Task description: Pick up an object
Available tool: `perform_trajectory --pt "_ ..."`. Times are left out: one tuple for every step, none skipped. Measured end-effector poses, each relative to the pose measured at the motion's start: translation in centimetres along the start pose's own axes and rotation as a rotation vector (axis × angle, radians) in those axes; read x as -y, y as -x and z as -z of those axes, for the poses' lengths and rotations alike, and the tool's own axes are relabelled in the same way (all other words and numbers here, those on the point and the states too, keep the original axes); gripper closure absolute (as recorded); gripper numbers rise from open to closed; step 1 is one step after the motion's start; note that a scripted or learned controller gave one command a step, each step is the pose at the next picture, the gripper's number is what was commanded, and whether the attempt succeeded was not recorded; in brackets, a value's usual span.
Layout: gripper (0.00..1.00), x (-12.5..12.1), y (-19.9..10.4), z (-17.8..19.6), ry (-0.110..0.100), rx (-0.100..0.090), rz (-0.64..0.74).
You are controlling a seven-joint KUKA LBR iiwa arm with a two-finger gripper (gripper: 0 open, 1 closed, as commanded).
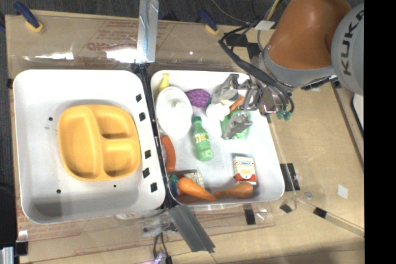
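Note:
The right bin (269, 151) holds several small things. Among them are a green bottle (201, 140), a white bowl (173, 109), a purple piece (198, 97) and a yellow banana (163, 80). A red and white carton (244, 168) and a carrot (195, 191) lie toward the front. My gripper (231, 108) hangs low over the bin's back right, fingers spread wide and open. A small white item (215, 112) with orange and green bits beside it lies under them; I cannot tell if they touch it.
The left bin (31, 102) holds a yellow divided plate (102, 139). An orange piece (168, 154) lies against the right bin's left wall and a brown sausage shape (238, 190) at its front. Cables (247, 62) trail from the wrist over the bin's back rim.

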State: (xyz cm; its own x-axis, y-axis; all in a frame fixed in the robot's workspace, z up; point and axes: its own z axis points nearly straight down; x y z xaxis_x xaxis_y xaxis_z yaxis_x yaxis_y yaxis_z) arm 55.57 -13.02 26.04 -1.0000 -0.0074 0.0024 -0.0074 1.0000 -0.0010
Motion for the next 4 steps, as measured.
perform_trajectory --pt "0.0 1.2 -7.4 -16.8 0.0 0.006 0.208" --pt "0.0 6.2 -5.5 -15.0 0.0 0.004 0.327" --pt "0.0 5.7 -1.9 -16.9 0.002 0.004 0.362" --pt "0.0 5.7 -1.9 -16.8 0.001 0.004 0.363"
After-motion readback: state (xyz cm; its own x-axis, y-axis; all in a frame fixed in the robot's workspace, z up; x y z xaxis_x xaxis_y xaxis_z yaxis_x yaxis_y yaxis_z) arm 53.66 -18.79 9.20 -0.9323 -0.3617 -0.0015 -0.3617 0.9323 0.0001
